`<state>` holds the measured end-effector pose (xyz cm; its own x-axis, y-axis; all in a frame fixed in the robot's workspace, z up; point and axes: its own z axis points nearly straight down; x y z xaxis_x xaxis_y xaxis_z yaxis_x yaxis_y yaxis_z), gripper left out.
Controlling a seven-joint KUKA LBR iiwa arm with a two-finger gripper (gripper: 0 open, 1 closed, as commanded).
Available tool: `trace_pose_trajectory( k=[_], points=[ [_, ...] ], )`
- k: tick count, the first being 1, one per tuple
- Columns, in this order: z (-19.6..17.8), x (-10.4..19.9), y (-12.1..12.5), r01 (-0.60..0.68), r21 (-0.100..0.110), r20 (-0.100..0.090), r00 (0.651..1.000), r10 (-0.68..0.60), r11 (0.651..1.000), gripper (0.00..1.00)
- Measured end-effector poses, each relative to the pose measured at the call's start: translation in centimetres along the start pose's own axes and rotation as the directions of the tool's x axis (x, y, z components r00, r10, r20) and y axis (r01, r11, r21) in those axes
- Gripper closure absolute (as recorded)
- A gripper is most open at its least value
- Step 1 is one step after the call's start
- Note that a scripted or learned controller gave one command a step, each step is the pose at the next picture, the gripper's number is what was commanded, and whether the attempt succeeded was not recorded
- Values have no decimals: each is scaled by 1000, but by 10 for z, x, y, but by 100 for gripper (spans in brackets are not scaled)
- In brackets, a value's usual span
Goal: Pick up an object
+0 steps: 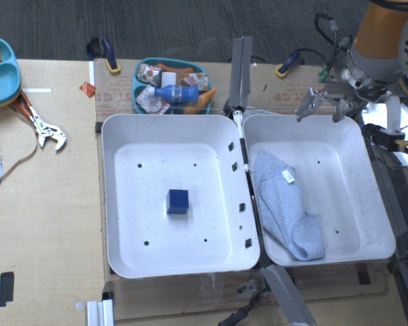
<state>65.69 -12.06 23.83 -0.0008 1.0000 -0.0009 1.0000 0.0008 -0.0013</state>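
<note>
Gripper (321, 106) sits above the far rim of the right bin (371, 182), near its back edge, fingers spread apart with nothing between them. Arm comes in from upper right, orange band (383, 20) above the wrist, cables looped around the wrist area.

Right bin holds a crumpled light-blue cloth (285, 206) with a small white tag, lying along the bin's left side and reaching to the near wall. Cloth is well apart from the gripper.

Left bin (115, 202) holds a small blue cube (178, 202), roughly central, sitting flat and not touching any wall.

Behind the left bin, a teal tray (144, 70) packed with mixed small items, including a blue bottle and something orange. On the bench (41, 216) to the left: a metal wrench (46, 132) and part of a light-blue divided dish (1, 72) at the edge. Clamps with yellow and blue handles at the bench's far edge.
</note>
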Motion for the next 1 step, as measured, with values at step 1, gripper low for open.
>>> trace_pose_trajectory(
  k=[1],
  points=[
    [-52, -13, 2, 157, -3, 2, 988, -157, 988, 0]
  ],
)
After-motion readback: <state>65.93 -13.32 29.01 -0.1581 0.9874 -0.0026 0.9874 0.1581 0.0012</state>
